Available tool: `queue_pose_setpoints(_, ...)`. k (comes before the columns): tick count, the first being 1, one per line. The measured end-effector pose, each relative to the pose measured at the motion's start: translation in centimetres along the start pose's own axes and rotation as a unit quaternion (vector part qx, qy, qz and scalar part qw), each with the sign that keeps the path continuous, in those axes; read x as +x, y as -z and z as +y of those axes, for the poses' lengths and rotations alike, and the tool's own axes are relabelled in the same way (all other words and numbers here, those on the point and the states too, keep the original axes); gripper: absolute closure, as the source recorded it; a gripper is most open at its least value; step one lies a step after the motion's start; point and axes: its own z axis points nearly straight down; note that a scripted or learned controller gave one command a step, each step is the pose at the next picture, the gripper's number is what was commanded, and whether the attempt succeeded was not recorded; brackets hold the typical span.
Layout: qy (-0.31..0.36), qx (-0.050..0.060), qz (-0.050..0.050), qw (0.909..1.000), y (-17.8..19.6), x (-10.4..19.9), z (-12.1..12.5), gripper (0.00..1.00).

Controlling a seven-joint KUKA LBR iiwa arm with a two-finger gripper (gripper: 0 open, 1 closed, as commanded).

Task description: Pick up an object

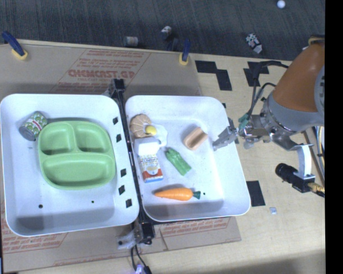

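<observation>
The right bin point(231, 170) holds a tan bread roll point(194, 137), a green bottle point(178, 161), an orange carrot point(174, 194), a white carton with a red label point(149, 160), and a round brown pastry point(140, 124) with a yellow piece point(152, 131) beside it. My gripper point(224, 137) hovers over the bin's right rim, just right of the bread roll. Nothing shows between its fingers.
The left bin point(17, 210) holds a green divided plate point(76, 153) and a small can point(33, 125) at its upper left. Blue clamps point(14, 44) and small loose items lie along the bench's far edge. Black marks dot the bench to the right.
</observation>
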Motion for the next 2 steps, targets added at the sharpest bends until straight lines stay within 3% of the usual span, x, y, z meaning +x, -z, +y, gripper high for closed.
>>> queue_pose_setpoints(1, 0.001, 0.001, 0.001, 1.0, -15.5, 0.2, 2.0, 0.0)
queue_pose_setpoints(2, 0.002, 0.002, 0.001, 1.0, -14.5, 0.2, 2.0, 1.0)
